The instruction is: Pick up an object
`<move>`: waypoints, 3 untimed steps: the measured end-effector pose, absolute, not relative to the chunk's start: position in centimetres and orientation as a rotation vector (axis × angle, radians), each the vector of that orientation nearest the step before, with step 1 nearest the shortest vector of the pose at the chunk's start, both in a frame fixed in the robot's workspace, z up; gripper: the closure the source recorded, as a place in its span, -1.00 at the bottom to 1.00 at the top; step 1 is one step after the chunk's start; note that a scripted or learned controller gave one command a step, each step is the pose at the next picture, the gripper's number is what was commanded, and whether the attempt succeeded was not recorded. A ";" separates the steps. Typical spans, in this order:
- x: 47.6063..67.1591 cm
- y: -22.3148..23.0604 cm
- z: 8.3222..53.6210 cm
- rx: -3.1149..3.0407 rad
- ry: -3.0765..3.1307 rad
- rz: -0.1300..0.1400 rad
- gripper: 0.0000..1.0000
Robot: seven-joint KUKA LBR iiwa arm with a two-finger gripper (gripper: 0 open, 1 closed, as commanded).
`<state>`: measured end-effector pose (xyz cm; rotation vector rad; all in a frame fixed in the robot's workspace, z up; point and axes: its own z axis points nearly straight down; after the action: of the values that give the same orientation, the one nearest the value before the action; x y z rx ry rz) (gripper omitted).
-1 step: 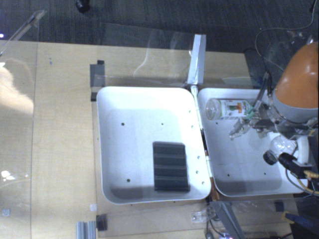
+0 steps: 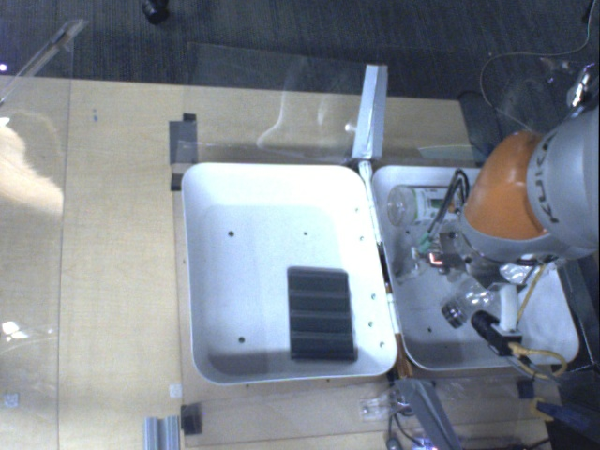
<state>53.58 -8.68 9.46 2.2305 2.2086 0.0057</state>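
My arm (image 2: pixel 525 195) over right bin (image 2: pixel 412 345).
Black ribbed block (image 2: pixel 321 314) lies flat in left bin (image 2: pixel 202 251); clear bottle (image 2: pixel 412 202) beside my wrist.

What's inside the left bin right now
The left bin holds one black ridged block, lying flat near its front right corner. Whatever lies beneath the block is covered.

Bright, even light (left-edge glare).
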 end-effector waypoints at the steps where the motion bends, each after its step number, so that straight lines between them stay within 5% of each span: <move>1: 49.8 -9.9 9.0 2.221 2.202 0.021 -1.00; 2: 56.8 -10.1 8.9 2.220 2.208 0.016 -1.00; 3: 57.0 -10.0 10.2 2.214 2.207 0.024 1.00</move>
<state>57.04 -10.02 10.15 2.2144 2.2075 0.0240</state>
